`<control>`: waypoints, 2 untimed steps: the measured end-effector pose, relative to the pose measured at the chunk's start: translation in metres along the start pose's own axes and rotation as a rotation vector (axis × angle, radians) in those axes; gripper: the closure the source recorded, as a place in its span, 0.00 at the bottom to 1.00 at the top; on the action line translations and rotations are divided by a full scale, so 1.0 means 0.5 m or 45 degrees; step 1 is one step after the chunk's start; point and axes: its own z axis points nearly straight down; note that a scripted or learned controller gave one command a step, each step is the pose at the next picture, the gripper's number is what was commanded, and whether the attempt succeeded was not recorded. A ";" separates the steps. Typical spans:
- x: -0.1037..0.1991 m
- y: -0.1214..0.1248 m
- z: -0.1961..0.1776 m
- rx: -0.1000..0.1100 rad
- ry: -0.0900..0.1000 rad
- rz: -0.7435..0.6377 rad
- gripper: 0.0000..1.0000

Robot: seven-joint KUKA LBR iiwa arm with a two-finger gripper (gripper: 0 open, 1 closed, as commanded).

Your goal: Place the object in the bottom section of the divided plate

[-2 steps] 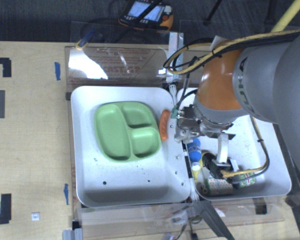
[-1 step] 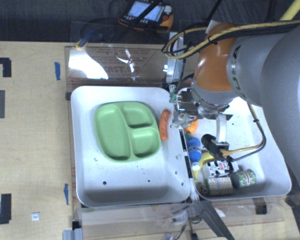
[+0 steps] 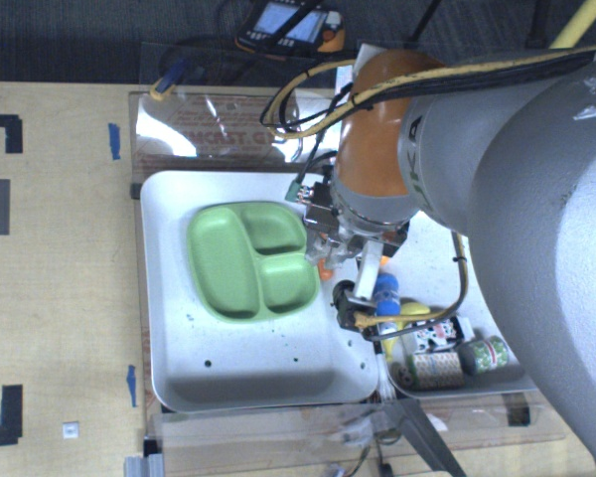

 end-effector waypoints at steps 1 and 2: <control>0.125 -0.063 -0.071 0.001 -0.001 0.091 1.00; 0.125 -0.063 -0.071 0.001 -0.001 0.091 0.00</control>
